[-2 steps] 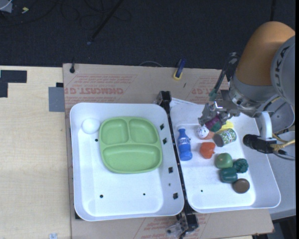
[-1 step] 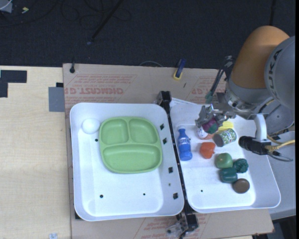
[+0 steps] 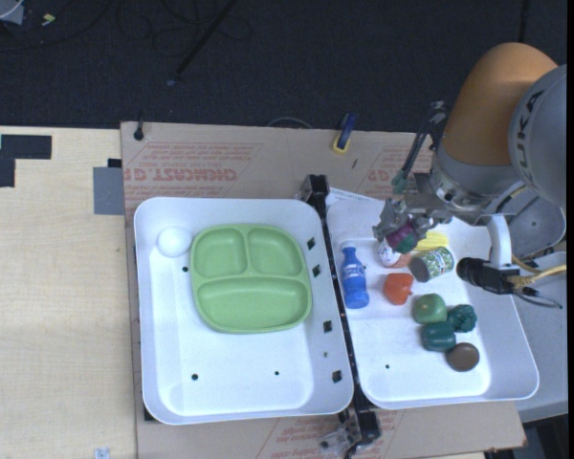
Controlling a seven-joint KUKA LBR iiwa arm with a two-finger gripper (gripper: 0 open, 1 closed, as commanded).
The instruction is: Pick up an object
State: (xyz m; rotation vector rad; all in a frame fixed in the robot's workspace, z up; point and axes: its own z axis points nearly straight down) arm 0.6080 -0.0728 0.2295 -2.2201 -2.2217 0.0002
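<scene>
My gripper [image 3: 399, 228] hangs low over the far part of the right bin [image 3: 502, 376]. Just under it lies a small pink and white thing [image 3: 390, 253], partly hidden by the gripper. Beside it are a can with a yellow-green label [image 3: 433, 261] and a yellow piece [image 3: 432, 242]. A blue bottle [image 3: 353, 275] lies to the left by the bin's inner wall. An orange-red piece [image 3: 397, 287], a green apple [image 3: 428, 307], two teal pieces [image 3: 462, 316] [image 3: 438, 337] and a brown round thing [image 3: 462, 357] lie nearer the front.
The left bin [image 3: 163, 371] holds a green divided plate [image 3: 250, 278] and a white ball [image 3: 174, 241] at its far left corner. A black divider [image 3: 327, 285] runs between the bins. The arm's grey and orange body [image 3: 497, 132] looms over the right bin's far right.
</scene>
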